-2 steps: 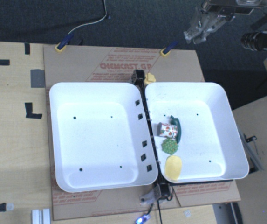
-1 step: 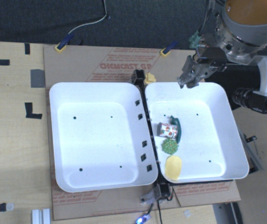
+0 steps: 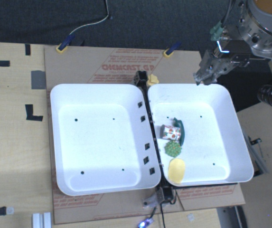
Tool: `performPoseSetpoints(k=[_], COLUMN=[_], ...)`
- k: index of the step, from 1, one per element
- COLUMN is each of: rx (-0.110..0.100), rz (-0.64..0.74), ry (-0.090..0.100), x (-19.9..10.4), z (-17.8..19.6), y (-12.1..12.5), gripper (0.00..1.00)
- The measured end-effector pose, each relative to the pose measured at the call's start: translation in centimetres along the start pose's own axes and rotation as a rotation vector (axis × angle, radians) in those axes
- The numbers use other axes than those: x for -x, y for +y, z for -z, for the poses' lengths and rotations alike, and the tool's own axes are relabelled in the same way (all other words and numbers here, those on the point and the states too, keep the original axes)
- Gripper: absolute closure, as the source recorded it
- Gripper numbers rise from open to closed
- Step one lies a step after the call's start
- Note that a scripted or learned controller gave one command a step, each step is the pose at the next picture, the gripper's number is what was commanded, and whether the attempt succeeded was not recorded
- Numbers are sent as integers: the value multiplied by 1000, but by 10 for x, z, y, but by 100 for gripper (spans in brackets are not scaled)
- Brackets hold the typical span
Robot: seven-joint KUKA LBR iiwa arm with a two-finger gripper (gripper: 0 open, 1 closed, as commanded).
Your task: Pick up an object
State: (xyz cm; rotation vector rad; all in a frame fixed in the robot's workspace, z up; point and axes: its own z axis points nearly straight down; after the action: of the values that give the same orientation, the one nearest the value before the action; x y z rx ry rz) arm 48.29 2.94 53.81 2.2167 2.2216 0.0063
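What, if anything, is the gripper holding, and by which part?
Nothing: the gripper hangs above the right bin's far rim with nothing in it.

Four objects cluster by the right bin's nine-o'clock wall: a small red-and-white can (image 3: 171, 133) on its side, a dark green curved piece (image 3: 180, 129) touching it, a green bumpy ball (image 3: 173, 149), a pale yellow lump (image 3: 176, 170) at six o'clock.

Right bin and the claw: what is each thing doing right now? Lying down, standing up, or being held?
Claw: above the right bin's far rim, holding nothing I can see.
Small can: lying on its side, near the bin's left wall.
Green bumpy ball: resting just in front of the can.
Yellow piece: lying flat near the front-left corner.
Right bin: sitting flat on the bench.
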Motion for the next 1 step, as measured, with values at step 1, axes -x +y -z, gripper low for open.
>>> performPoseSetpoints(k=[1], rx=[-15], rz=[4], ry=[-2], x=[-53], z=[-86], y=[0], gripper=[100])
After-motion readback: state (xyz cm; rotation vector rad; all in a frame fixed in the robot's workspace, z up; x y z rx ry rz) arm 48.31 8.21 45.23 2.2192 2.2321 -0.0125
